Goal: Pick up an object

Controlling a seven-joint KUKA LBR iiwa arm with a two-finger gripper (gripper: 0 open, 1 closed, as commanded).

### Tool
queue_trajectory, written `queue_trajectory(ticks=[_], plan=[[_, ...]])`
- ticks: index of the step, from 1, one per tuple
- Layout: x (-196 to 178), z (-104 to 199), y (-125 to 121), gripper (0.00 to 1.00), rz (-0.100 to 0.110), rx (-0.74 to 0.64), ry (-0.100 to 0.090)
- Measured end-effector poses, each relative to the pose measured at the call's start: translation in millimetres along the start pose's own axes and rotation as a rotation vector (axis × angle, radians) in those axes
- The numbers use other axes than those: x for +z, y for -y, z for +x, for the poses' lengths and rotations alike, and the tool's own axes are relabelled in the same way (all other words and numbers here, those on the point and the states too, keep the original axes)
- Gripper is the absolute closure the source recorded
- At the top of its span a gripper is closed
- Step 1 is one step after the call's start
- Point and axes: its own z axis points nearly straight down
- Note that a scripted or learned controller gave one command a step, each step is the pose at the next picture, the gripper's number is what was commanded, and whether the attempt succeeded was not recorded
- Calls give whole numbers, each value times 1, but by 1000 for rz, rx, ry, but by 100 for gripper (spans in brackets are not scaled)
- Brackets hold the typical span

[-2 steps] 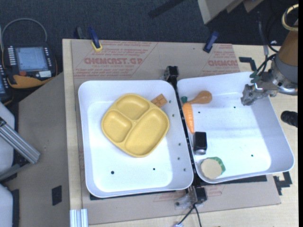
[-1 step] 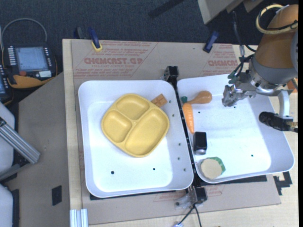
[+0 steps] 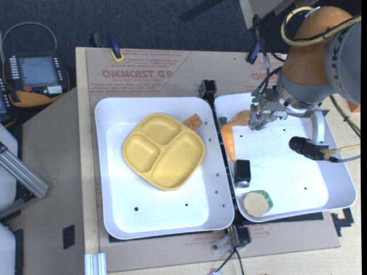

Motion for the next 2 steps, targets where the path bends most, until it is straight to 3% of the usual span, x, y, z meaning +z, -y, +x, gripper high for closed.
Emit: queue_trajectory(ticks=[2], plan=[[-3,112,-13,100,-4,0,1]])
